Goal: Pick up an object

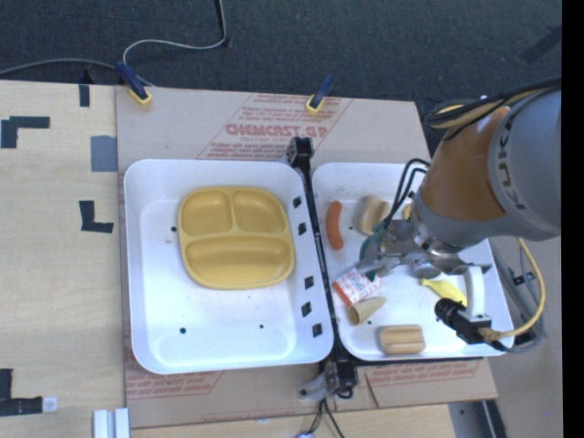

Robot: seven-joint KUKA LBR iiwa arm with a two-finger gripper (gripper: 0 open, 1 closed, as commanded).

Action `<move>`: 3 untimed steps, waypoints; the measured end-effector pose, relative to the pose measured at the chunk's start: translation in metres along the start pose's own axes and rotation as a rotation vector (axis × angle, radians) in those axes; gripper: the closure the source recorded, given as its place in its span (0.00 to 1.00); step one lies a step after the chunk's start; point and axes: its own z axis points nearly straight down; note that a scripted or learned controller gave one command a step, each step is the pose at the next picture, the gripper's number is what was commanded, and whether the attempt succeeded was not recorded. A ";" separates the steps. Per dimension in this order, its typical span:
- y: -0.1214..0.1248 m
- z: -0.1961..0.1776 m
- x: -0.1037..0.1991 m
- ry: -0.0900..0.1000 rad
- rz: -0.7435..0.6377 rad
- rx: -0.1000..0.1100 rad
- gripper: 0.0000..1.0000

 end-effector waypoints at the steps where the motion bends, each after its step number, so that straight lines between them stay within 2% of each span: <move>1: -0.021 -0.065 0.074 -0.001 0.000 0.000 1.00; 2: -0.015 -0.073 0.033 -0.002 0.002 0.000 1.00; 3: -0.020 -0.090 0.062 -0.001 0.000 -0.001 1.00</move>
